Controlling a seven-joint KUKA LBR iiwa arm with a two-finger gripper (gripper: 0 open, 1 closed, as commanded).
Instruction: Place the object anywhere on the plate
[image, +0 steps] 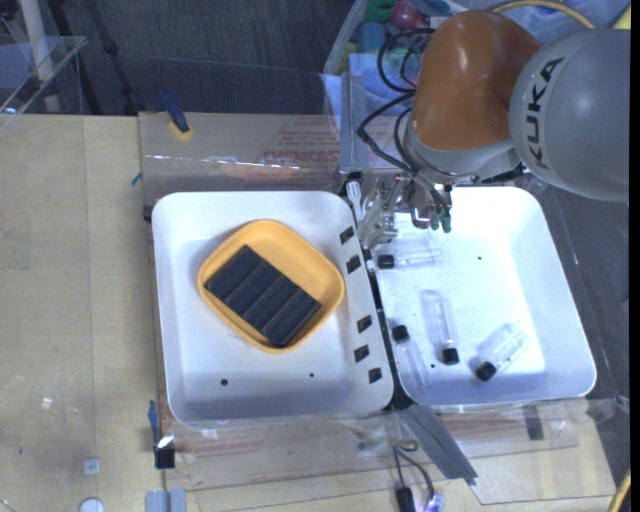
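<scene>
The step in hand looks like the reach and pick: the gripper (400, 212) hangs over the far-left corner of the right bin (560, 300), well apart from the yellow plate (225, 262), which sits in the left bin (180, 380). Whether the fingers are spread or closed cannot be told, as they are lost among cables and metal at the wrist, and nothing is visibly held between them. The likely objects are small clear vials with black caps lying on their sides. Taking the plate as the landmark, one vial (408, 259) lies to its right, just beyond the wall between the bins and just below the gripper; a second (438, 325) lies farther right and nearer the camera; a third (497, 353) lies farthest right. The plate is a rounded square of smooth plastic, tilted as a diamond, and bears a dark ribbed pad (260, 292). In my judgement the next move calls for a descent on one vial, closing across its narrow round body, which may roll or slip, then a carry leftward over the dividing wall.
</scene>
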